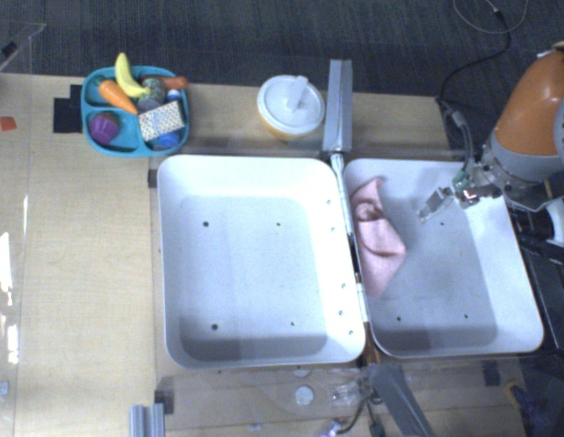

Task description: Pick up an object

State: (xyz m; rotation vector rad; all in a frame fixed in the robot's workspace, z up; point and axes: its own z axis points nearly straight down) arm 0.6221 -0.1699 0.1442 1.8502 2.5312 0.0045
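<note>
Camera view, near edge first: front rim of the right bin (464, 349), with bare floor behind it and nothing between that rim and the cloth.

Mid depth, right bin, against the left wall: pink cloth (377, 235), crumpled, lying on the bin floor. Long axis running roughly near to far, parallel to the divider between the bins, bunched and folded at the far end, flatter and tapering at the near end. Touching or very close to the left wall; exact contact not resolvable.

Left bin (254, 176): no candidate object on its floor, so pink cloth taken as the pick target (judgement).

Farther back, right bin, upper right area: jaws (438, 203), carried on the arm (537, 116) entering from the right. Positioned above the bin floor, apart from the cloth, with bare floor between. Cloth lying to the left of the jaws and slightly nearer the camera.

Jaw state: opening too small and blurred to resolve; cannot tell wide or narrow. Nothing visible between them, no contact with cloth evident.

Required next move (judgement): travel left and a little toward the near edge, then descent onto the bunched far portion, closing across the long axis.

Far side, on the desk (72, 244) beyond the bins: white lidded cup (291, 106) and blue tray (136, 112) of toy food, both outside the bins.
</note>
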